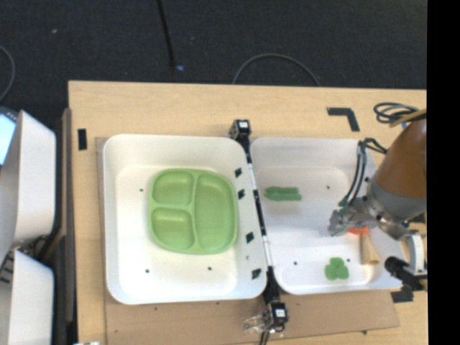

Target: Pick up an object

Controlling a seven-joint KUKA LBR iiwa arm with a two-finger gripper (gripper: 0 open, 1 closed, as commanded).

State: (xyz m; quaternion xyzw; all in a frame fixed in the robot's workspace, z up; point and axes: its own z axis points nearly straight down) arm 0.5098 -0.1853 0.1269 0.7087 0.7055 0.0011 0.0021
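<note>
Two bins | green tray (192,210) left | tool (350,225) right

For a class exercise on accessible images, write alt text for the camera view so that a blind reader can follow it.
A grey robot arm reaches into the right white bin, which holds a long green piece and a small green clump. The left white bin holds a green divided plate.

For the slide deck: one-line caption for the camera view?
KUKA arm's end effector low in the right bin between two green pieces; green divided plate sits in the left bin.
</note>
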